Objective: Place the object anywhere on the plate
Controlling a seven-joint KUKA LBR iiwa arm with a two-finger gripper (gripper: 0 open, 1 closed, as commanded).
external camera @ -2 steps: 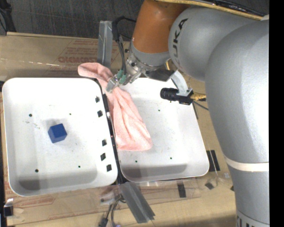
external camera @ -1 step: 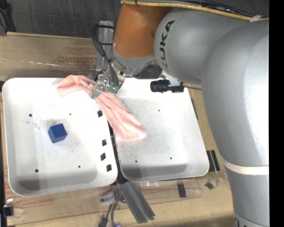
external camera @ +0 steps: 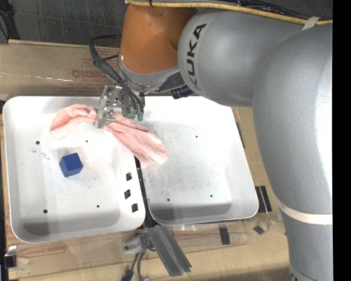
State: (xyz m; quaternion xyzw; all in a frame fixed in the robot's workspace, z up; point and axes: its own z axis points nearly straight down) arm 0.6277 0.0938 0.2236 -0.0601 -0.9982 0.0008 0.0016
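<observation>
one pink cloth (external camera: pixel 128 132) lies beneath the tool (external camera: pixel 118 111), touching it.

Flattened brown cardboard (external camera: pixel 47 69) covers the bench beneath the bins, showing along the top left and bottom. Dark grey carpet-like floor (external camera: pixel 52 10) fills the upper left.

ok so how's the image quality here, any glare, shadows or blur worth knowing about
Camera view: the arm is large, near the lens and soft-edged; the left bin and right bin read bright, nearly washed out; soft shadows pool along their near walls; the blue cube and pink cloth stay clear; the gripper looks slightly blurred.
</observation>
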